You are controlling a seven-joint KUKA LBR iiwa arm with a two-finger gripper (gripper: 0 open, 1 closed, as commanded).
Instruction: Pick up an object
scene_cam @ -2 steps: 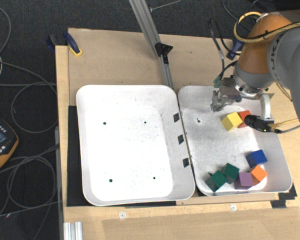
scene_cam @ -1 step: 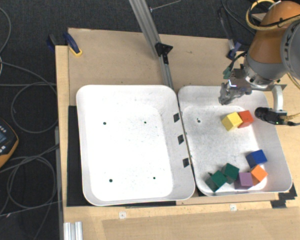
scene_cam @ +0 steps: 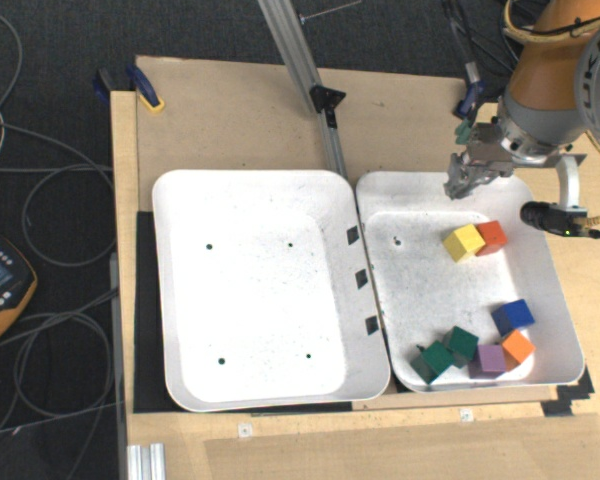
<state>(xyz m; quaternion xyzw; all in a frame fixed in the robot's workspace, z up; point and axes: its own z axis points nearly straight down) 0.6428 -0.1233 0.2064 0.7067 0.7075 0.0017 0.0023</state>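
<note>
Item: gripper (scene_cam: 464, 185) hovering over right bin (scene_cam: 420, 208), fingers' state I cannot tell.
I am reading it as lining up on the yellow block (scene_cam: 464, 242).

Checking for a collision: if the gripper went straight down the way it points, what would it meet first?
Probably bare floor of the right bin near its far edge. The gripper hangs up-left of the yellow block; depth is unclear.
</note>
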